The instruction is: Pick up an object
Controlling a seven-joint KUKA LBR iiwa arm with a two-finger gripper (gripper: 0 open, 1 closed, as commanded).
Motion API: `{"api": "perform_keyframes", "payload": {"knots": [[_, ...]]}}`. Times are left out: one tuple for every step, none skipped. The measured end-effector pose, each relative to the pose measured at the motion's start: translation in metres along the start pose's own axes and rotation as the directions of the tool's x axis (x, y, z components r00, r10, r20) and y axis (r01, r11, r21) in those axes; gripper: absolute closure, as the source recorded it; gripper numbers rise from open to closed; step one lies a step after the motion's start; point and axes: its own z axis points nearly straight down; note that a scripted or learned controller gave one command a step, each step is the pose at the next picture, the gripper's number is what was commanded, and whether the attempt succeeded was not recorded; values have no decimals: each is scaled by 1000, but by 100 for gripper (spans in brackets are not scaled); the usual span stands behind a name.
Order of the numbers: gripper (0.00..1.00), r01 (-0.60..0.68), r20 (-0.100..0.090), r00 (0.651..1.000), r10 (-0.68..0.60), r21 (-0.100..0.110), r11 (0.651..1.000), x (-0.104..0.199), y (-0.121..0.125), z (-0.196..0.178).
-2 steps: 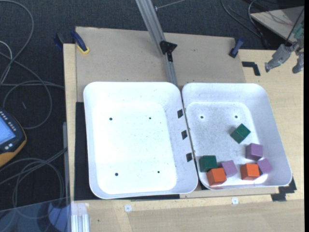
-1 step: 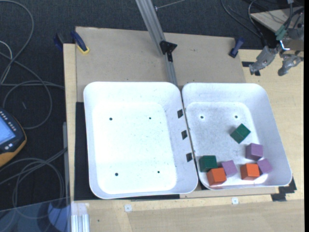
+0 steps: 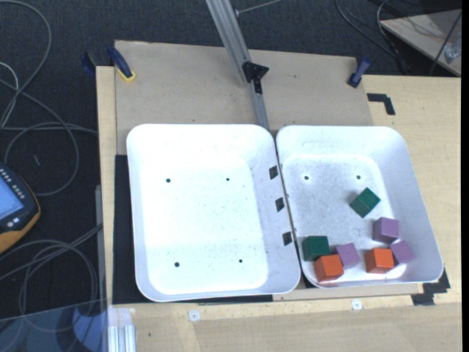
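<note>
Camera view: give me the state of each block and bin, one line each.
Green block: alone, mid right bin, tilted.
Green block: touching orange block.
Orange block: beside purple block.
Purple block: near right wall.
Purple block: between the orange blocks.
Right bin: holds all seven.

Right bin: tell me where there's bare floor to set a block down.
The right bin is bare across its far half, from the back wall to the lone green block, and along its left wall. The near edge is crowded: dark green block, orange blocks, purple blocks.
</note>
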Motion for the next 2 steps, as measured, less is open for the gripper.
{"api": "perform_keyframes", "payload": {"knots": [[0,10,-5,1000,-10,4,1000,93,56,-26],[0,2,-3,1000,-2,8,1000,98,60,-25]]}}
